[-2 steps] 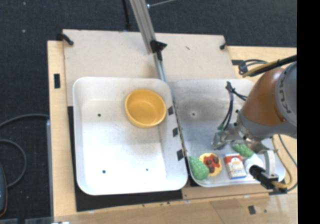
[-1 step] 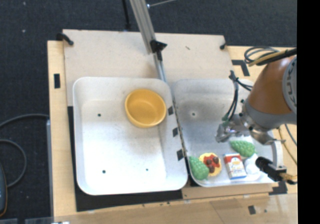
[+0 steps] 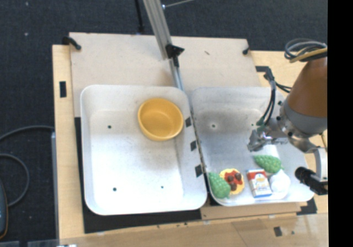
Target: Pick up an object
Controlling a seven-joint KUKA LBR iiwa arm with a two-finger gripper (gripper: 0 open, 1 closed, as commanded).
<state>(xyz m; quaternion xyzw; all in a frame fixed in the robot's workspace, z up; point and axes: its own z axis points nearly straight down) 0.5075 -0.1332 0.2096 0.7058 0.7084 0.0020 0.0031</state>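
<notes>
My gripper (image 3: 259, 140) hangs over the right side of the right bin (image 3: 220, 108), just above a green knobbly object (image 3: 268, 162). Nothing shows between its fingers. Along the bin's front edge lie a second green knobbly object (image 3: 219, 186), a red and yellow toy (image 3: 232, 180), a small red and white box (image 3: 258, 182) and a white object (image 3: 279, 181). A yellow bowl (image 3: 160, 118) stands upright in the left bin (image 3: 110, 174), near its back right corner.
A metal pole (image 3: 157, 17) slants up from between the two bins toward the top of the view. The arm's orange band (image 3: 310, 89) and cables sit at the right edge. A beige board (image 3: 138, 58) lies behind the bins.
</notes>
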